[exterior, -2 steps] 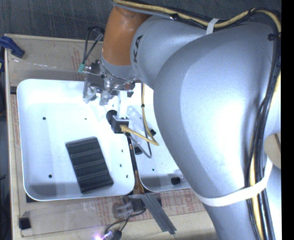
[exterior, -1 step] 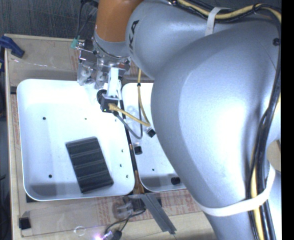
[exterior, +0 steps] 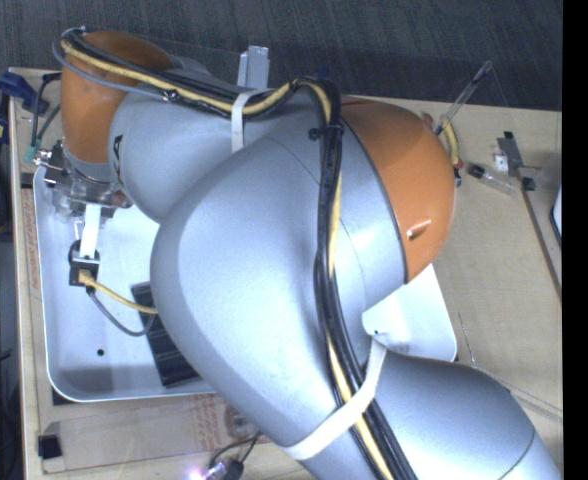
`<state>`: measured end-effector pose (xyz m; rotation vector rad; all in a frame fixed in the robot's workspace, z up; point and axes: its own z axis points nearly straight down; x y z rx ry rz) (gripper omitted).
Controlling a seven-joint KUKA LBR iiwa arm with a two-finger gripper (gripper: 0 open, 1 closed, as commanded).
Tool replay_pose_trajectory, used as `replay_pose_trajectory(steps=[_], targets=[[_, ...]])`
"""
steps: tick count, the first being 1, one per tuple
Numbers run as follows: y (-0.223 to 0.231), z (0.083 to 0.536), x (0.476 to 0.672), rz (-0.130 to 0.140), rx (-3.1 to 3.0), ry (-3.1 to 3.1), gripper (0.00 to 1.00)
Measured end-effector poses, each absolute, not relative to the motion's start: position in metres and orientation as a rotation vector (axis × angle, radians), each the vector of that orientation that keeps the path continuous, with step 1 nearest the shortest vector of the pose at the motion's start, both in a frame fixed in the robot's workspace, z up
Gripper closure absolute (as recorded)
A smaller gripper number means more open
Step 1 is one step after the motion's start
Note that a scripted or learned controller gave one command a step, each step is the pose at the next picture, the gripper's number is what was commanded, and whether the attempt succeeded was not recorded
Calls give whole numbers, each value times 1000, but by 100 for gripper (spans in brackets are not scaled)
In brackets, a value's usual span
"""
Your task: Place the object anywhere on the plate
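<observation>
Arm [exterior: 304, 268]: grey with orange bands, reaching in from the right and lying across most of the bench [exterior: 494, 228]; it is covering the middle of both bins.
Bench: pale wood, showing bare along its right side and its near-left corner.
Left bin [exterior: 59, 363]: white and shallow, showing its left wall, near-left corner and a strip of floor beside the arm.
Right bin [exterior: 424, 323]: showing as a white wedge from under the arm's orange joint.
Gripper [exterior: 74, 200]: hanging over the left bin's far-left corner, close to the left wall; whether it is apart or together cannot be told.
Black flat object [exterior: 166, 356]: lying on the left bin's floor toward the near edge, its right part running under the arm; it is sitting well apart from the gripper, on the near side of it.
Thin rod [exterior: 467, 90]: lying at a slant by the bench's far edge.
Dark speck [exterior: 101, 351]: sitting on the bin floor, just left of the black flat object.
</observation>
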<state>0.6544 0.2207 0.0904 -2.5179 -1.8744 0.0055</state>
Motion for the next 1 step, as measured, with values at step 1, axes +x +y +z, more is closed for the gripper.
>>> replay_pose_trajectory(steps=[1], targets=[[155,167,626,7,-2224,-2214,100]])
